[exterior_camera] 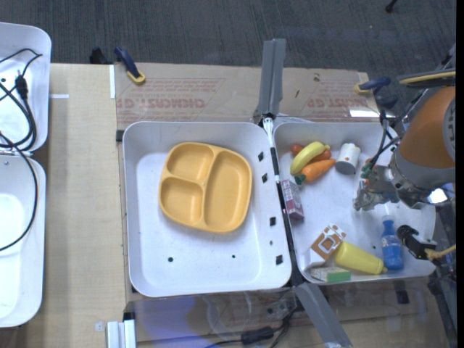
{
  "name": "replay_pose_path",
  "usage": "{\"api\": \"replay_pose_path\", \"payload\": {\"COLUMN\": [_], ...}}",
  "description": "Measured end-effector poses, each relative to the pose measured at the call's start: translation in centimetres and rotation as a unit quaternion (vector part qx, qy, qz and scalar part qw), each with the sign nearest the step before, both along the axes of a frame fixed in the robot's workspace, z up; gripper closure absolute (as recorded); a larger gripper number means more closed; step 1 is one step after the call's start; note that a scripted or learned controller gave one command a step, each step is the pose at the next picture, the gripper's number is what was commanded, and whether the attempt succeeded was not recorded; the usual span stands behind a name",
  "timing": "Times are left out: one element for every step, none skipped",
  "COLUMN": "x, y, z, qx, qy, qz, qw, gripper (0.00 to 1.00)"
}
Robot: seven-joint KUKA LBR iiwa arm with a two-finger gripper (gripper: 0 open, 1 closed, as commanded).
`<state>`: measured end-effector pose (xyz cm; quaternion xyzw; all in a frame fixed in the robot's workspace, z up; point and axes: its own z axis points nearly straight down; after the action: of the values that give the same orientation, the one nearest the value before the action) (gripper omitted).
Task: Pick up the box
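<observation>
Landmark = right bin (330,205).

- near wall of right bin: yellow bottle (357,258), small orange-white carton (328,243), blue bottle (391,246)
- box (292,199), purple-ish, lying flat against that bin's left wall, untouched
- hand (367,194) hovering over bin's right half, well apart from box; grip state, honestly can't tell
- far corner: banana (308,156), carrot (317,170)

So pickup basically not started; reach, grasp and lift all left.
</observation>
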<state>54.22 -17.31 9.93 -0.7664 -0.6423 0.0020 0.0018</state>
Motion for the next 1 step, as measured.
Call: {"api": "replay_pose_path", "payload": {"x": [0.00], "y": [0.01], "z": [0.00], "qx": [0.0001], "qy": [0.000], "qz": [0.000], "qw": [1.0000], "gripper": [0.00]}}
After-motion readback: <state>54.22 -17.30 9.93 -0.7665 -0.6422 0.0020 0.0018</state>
